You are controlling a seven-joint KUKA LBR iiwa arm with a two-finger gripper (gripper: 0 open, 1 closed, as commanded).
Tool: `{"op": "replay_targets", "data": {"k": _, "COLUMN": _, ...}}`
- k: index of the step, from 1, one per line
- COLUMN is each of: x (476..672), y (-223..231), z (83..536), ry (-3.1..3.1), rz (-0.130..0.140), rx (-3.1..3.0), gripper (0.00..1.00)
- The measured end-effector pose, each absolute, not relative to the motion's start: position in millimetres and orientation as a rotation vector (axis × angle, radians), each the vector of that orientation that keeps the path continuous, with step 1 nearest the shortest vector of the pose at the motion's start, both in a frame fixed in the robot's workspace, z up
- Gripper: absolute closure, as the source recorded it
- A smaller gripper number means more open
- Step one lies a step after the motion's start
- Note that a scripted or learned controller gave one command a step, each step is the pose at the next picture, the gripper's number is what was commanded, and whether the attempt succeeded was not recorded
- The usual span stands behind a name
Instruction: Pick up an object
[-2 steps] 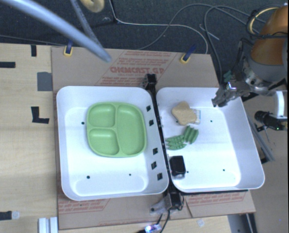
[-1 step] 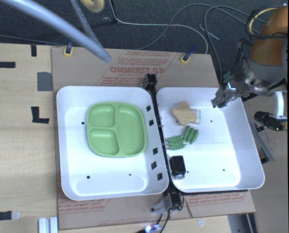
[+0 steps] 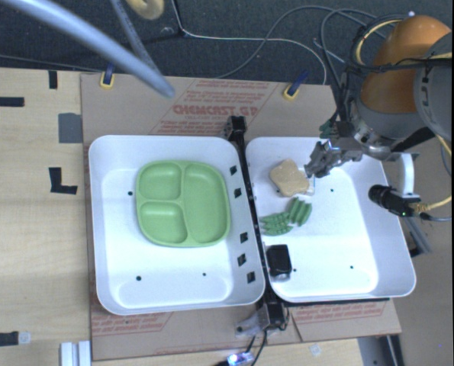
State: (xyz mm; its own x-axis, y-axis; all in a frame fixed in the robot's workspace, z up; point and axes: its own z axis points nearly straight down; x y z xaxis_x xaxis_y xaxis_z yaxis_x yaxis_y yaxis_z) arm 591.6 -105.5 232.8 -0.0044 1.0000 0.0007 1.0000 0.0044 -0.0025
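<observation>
I'm watching the arm (image 3: 410, 75) reaching in from the right over the right bin (image 3: 364, 265), and its gripper (image 3: 318, 165) is hanging just beside the tan bread-like piece (image 3: 288, 178) near that bin's upper left, though I cannot tell from here how its jaws are standing or whether they are touching the piece. Below the piece, the green bean pods (image 3: 288, 216) are lying close by, and a small black block (image 3: 278, 260) is sitting by the bin's left wall. The left bin (image 3: 112, 204) is carrying a green divided plate (image 3: 184, 203).
</observation>
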Motion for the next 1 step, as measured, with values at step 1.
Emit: {"op": "replay_targets", "data": {"k": 1, "x": 582.2, "y": -51.4, "z": 219.8, "ry": -2.225, "rz": 0.003, "rx": -2.213, "gripper": 1.00}}
